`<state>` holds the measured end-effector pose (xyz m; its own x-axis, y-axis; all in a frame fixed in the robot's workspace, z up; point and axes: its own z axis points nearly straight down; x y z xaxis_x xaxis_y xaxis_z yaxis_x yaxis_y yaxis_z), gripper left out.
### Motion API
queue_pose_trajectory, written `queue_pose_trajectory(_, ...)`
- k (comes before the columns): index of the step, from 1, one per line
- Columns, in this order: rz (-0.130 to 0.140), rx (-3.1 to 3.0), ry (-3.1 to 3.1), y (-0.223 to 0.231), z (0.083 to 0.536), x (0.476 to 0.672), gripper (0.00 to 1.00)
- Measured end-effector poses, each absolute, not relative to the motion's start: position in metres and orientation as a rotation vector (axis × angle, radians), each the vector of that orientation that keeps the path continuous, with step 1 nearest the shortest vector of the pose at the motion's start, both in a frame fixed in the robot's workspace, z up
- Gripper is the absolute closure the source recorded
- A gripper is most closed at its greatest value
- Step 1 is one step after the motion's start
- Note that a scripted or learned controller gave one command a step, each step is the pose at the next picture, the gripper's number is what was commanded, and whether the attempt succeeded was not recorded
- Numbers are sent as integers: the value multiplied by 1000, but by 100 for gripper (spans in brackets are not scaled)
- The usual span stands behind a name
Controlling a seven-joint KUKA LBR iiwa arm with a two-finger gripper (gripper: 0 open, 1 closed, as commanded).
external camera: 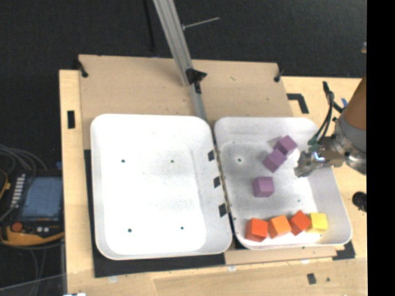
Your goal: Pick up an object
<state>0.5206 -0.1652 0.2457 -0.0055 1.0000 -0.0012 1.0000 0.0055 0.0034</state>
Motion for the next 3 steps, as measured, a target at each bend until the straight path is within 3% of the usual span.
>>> queue_pose_trajectory(2,4,2211,2230,-51,253,565,100)
queue_pose_trajectory(3,2,2214,2229,6,241,576,100)
